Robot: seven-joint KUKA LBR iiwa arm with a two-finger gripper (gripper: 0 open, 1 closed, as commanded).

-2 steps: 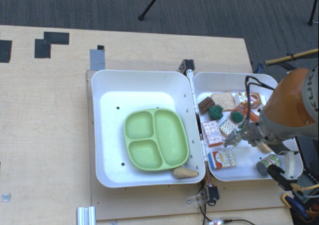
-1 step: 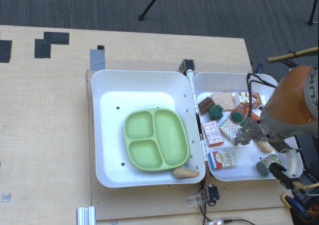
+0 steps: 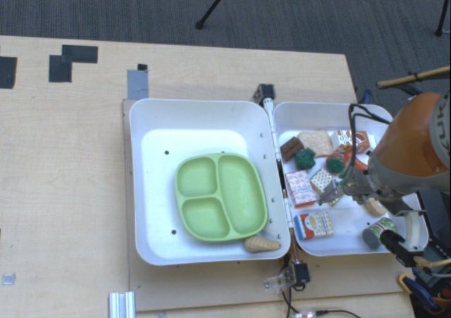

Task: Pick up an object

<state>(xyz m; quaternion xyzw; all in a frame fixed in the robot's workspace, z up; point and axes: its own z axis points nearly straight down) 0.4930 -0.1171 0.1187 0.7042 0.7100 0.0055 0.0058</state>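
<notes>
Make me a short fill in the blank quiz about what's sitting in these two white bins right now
1. The green tray has ___ compartments.
2. The green tray lies in the ___ bin.
3. The waffle cone rests just outside the tray's ___ edge.
4. The end effector is over the ___ bin, among small packets.

Missing words: three; left; bottom; right

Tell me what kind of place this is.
Probably a robotics lab: a grey and orange robot arm reaches over two white bins on a wooden bench, one bin holding toy food and a green divided plate.
</notes>
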